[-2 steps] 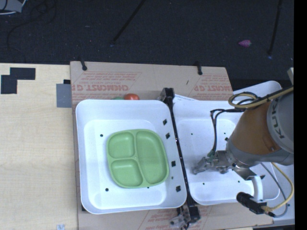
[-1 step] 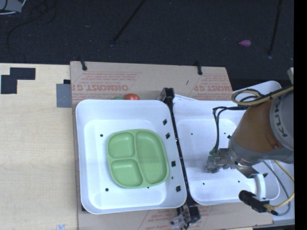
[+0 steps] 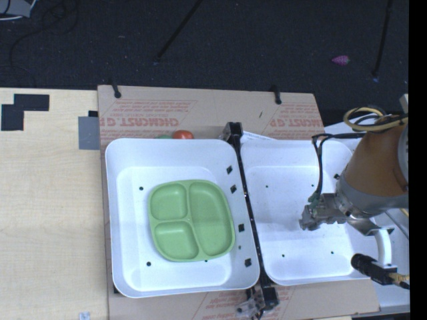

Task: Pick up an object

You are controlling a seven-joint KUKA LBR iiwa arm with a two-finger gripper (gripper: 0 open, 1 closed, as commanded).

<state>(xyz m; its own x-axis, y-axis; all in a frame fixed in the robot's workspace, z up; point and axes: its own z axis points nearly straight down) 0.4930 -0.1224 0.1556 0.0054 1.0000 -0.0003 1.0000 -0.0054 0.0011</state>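
The green plate lies flat in the left bin, well apart from the end effector, which hangs low over the right bin, its opening impossible to tell, probably mid-search.

A broad orange band is being shown above the grey wrist of the arm. Black cables are being carried along its side, a yellow loop above. The gripper is being seen as dull grey metal.
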